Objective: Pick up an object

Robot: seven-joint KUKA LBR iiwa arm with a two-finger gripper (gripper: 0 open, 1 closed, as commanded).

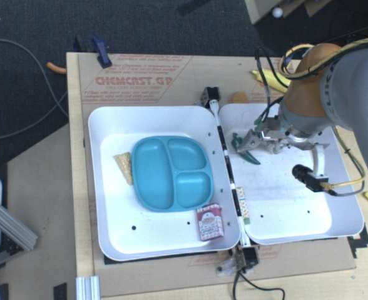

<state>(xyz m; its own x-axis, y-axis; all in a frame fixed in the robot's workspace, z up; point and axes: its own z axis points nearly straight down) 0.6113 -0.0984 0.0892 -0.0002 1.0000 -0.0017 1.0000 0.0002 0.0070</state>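
The left bin [102,186] holds a blue divided plate [171,170], a tan textured piece [124,165] against the plate's left edge, and a small red box [209,221] near the front right corner. My gripper [245,145] is low in the right bin [296,220], near its far left corner, pointing left toward the divider. A small dark green thing [240,144] lies right at the gripper's tip; whether it is gripped is unclear. The grey arm with its orange band [312,64] leans in from the upper right.
A black part on a cable [309,177] hangs off the wrist over the right bin. Black clamps [210,95] sit along the seam between the bins. Yellow cables [268,77] lie behind the right bin on the cardboard-topped bench [134,80].
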